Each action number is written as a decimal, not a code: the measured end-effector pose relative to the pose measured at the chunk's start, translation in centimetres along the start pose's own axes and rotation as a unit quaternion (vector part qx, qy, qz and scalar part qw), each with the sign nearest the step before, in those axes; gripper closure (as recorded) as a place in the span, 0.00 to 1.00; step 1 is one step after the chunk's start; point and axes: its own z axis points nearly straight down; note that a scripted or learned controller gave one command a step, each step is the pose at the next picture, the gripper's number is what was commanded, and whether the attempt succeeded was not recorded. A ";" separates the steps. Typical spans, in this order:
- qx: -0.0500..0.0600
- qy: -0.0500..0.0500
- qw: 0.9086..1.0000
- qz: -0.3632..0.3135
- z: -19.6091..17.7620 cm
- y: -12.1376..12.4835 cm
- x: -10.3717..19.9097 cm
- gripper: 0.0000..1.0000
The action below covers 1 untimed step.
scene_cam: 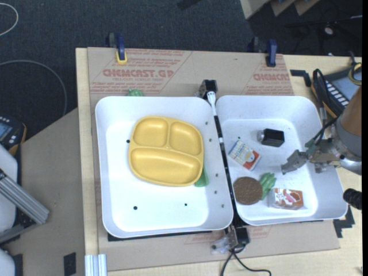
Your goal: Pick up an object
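- Camera view: two shallow white bins sit side by side on the bench [92, 154], which is covered with a brown sheet printed with red lettering.
- The left bin [115, 200] holds a yellow divided plate [165, 151], lying flat in the far half of the bin. A green object [201, 180] peeks out from under the plate's near right edge.
- The right bin [299, 105] holds several small things. A black block [272, 136] lies toward the far side. A small white packet with blue and red print [242, 154] lies left of centre, tilted.
- A brown round disc [248, 190] lies near the bin's near left corner, with a green leafy piece [267, 182] touching its right side.
- A red and white packet [286, 198] lies just right of the green piece, near the bin's near edge.
- The gripper [294, 161] reaches in from the right over the right bin, its grey tip pointing left, between the black block and the red and white packet. Nothing shows between its fingers; whether they are spread or pressed together cannot be told.
- Two clamps, one blue and yellow [119, 48] and one blue [271, 53], sit on the bench's far edge.
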 end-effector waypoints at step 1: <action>-0.016 -0.006 1.000 0.000 -13.7 -0.8 -3.7 0.00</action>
